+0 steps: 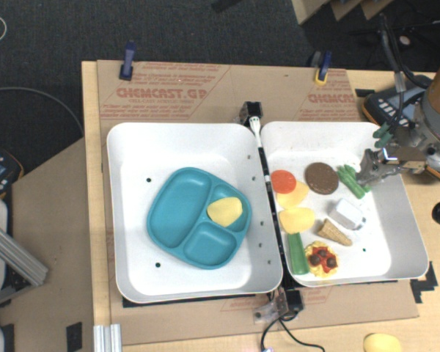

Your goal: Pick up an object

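The right bin (pixel 407 218) holds several toy foods: a red-orange disc (pixel 283 181), a brown round cookie (pixel 322 178), a green piece (pixel 351 181), a white block (pixel 348 214), a yellow lump (pixel 298 219), a tan wedge (pixel 334 232), a green stick (pixel 297 254) and a red-and-yellow slice (pixel 322 259). My gripper (pixel 372 166) hangs over the bin's upper right part, just right of the green piece's far end. I see nothing held in it.
The left bin (pixel 125 196) bears a teal divided plate (pixel 183 218) with a pale yellow piece (pixel 224 210) in its right compartment. Clamps (pixel 322 67) stand at the board's back edge. A yellow object (pixel 381 342) lies off the board at the front right.
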Robot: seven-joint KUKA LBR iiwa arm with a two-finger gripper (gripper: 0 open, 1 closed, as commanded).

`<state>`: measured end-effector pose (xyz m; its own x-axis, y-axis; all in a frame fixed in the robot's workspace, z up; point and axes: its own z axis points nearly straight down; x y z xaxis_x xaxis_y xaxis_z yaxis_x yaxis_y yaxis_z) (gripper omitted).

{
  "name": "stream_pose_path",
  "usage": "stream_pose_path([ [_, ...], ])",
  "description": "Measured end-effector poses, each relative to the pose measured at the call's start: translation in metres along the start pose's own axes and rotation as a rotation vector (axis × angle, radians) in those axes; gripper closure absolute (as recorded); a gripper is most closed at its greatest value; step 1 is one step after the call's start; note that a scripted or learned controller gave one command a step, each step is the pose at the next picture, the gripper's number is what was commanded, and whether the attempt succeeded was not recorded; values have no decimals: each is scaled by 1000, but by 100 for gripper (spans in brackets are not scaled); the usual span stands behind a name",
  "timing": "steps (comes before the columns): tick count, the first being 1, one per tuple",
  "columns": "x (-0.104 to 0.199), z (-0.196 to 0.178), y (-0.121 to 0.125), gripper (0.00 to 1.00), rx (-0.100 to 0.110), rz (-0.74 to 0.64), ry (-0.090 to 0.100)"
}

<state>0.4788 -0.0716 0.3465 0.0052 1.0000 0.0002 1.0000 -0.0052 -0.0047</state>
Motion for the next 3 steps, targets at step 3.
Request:
stream_pose_path([
  [3,91,-89,73,100,-19,-12,2],
])
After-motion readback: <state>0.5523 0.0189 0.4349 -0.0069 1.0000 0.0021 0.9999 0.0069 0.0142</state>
